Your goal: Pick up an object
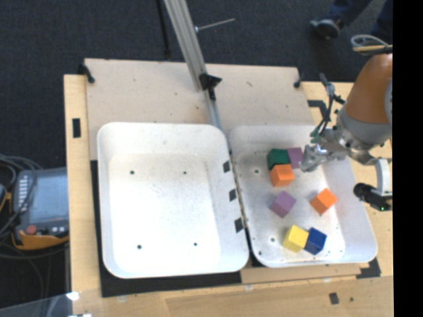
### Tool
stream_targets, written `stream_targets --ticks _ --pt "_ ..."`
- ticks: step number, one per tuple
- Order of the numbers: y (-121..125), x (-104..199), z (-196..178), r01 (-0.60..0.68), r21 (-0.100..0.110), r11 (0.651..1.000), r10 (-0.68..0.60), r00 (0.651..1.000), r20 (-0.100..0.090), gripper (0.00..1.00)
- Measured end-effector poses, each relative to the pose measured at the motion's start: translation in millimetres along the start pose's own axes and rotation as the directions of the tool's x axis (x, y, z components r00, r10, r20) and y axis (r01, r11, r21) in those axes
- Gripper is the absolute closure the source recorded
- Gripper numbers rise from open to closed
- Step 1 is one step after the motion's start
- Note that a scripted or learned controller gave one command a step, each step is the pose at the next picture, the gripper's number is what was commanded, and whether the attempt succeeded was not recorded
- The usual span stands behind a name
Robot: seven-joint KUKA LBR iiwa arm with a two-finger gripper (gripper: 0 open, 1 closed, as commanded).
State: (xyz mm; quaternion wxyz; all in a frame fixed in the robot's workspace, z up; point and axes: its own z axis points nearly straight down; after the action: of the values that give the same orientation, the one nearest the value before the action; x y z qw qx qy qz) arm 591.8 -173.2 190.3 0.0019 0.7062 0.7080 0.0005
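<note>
The right bin (350, 243) holds several small blocks. A green block (277, 157) and a purple block (295, 155) sit side by side at its upper middle, with an orange block (282, 174) just below them. Lower down lie a purple block (283, 203), an orange block (322, 201), a yellow block (296, 238) and a blue block (315, 240). My gripper (310, 160) hangs low right beside the upper purple block, on its right. No block shows between its fingers.
The left bin (165, 197) lies beside the right one. A slanted metal rail (188, 38) rises from the back of the bench. A grey control box (39, 203) sits off the bench's left. A person's foot (327, 26) shows at the top right.
</note>
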Motion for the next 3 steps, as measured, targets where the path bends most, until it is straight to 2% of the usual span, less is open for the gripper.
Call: stream_targets --ticks 1,3 --pt "2 -2 -54 0.001 -0.004 1.000 -0.001 1.000 0.001 1.00" --pt "38 99 -37 0.004 0.000 1.000 -0.004 1.000 -0.001 1.00"
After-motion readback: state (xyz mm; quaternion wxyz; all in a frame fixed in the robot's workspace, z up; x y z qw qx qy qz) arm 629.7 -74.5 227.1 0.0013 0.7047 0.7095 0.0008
